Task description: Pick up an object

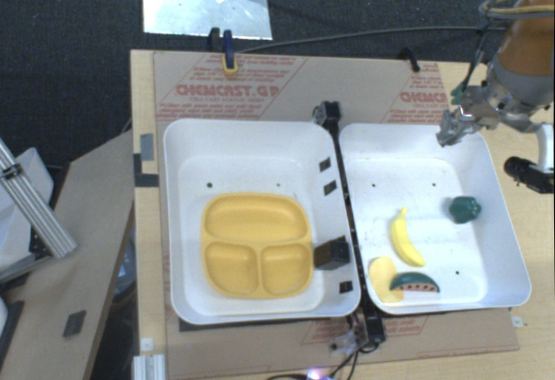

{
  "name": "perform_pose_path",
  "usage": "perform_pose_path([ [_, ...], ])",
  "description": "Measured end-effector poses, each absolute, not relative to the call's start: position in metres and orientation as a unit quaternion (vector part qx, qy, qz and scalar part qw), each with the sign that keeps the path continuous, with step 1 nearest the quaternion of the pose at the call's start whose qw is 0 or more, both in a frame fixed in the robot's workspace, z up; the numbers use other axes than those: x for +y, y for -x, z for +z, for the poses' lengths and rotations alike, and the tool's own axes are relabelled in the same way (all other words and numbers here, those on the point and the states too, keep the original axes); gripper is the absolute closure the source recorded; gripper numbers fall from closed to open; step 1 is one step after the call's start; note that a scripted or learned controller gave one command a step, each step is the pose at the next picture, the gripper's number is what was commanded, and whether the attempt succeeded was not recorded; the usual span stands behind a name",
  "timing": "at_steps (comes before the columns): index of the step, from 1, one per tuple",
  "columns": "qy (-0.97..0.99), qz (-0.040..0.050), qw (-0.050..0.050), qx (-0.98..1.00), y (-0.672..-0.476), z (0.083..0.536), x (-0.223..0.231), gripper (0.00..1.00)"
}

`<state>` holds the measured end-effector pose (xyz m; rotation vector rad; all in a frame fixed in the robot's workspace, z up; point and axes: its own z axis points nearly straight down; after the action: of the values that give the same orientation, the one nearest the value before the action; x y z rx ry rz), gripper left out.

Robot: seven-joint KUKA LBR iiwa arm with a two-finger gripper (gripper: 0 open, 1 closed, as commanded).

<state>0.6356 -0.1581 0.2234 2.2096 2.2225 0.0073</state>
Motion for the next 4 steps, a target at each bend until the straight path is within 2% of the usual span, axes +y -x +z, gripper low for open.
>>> perform_pose_path([
  [1, -0.705, 0.0000, 0.001, 0.709, -0.636, 0.203, -0.158, 1.00],
  [3, -0.703, 0.0011, -0.001, 0.711, -0.626, 0.204, -0.048, 1.00],
  [4, -0.704, 0.0014, 0.000, 0.711, -0.614, 0.219, 0.006, 1.00],
])
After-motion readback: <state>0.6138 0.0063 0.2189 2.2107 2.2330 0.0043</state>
